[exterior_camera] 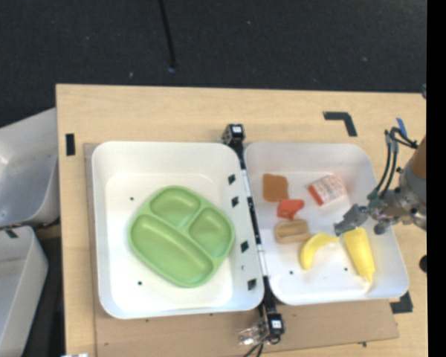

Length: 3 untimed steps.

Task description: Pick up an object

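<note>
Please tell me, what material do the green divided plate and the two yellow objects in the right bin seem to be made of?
The green divided plate looks like moulded plastic: one even colour, smooth rounded compartments, a soft sheen. The banana and the longer yellow piece beside it look like plastic or rubber toy food: flat uniform yellow, smooth skin without marks. The picture is too coarse to be sure.

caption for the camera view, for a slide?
Hand poised over right bin near corn cob and banana; green divided plate sits in left bin.
</note>
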Each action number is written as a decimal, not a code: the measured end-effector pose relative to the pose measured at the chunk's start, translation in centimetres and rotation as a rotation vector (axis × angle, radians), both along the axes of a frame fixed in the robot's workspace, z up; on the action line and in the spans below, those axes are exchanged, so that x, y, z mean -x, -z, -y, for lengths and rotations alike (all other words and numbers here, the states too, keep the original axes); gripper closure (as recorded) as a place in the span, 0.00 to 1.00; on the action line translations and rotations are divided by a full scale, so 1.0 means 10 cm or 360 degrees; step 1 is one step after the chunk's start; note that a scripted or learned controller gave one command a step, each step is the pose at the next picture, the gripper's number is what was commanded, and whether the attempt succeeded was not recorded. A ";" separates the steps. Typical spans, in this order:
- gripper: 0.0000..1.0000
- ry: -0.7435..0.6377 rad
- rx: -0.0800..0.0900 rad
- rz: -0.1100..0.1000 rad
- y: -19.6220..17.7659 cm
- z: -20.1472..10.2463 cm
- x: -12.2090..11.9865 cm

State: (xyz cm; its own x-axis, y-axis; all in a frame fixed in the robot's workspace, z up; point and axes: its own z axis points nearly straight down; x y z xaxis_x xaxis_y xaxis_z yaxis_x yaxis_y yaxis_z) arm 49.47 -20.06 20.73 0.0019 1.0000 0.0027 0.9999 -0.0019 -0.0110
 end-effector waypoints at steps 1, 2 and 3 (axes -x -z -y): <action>0.00 -0.0005 0.0005 0.0018 -0.06 0.00 -0.03; 0.00 -0.0002 0.0004 0.0010 0.56 -0.03 -0.06; 0.00 -0.0010 -0.0014 0.0026 1.03 -0.08 -0.11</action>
